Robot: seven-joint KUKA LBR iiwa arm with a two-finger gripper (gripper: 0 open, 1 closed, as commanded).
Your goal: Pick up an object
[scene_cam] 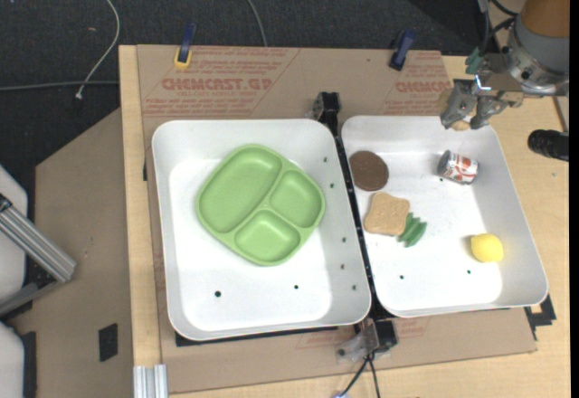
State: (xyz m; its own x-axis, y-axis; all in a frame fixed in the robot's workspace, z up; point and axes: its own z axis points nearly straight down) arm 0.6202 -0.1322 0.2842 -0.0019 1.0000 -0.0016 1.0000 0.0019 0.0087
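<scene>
White left bin [181,297]: holds a green three-section plate [261,203], lying flat.
Right bin [516,279]: brown disc [368,170] at the left; toast slice [386,213] below it, touching a green piece [413,231]; can [459,167] on its side near the far edge; yellow fruit [487,248] to the right.
End effector [470,111]: above the right bin's far rim, near the can; finger state cannot be told.
</scene>
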